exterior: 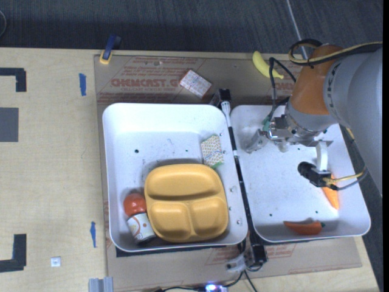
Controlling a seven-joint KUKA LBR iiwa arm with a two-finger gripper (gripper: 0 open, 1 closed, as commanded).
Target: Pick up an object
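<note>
Clearly, you were early in the pick: the gripper (281, 132) hung over the upper left part of the right bin (267, 208), and nothing was visibly caught in it. How the jaws stood could not be told from this slanted view, since the wrist and cables covered them. The things you could go for lay apart. A red pepper (302, 226) rested against the right bin's near wall, and an orange carrot (331, 196) lay by its right wall, partly under a black cable fitting. In the left bin (121, 163) sat a yellow divided tray (185, 201), with a small red and white can (137, 216) touching its left side and a patterned packet (211, 149) just above it. By my judgement the next move called for choosing one target and centring over it before going down. The middle floor of the right bin was bare, giving you room to travel; both items there hugged walls, so a finger could strike the rim.
</note>
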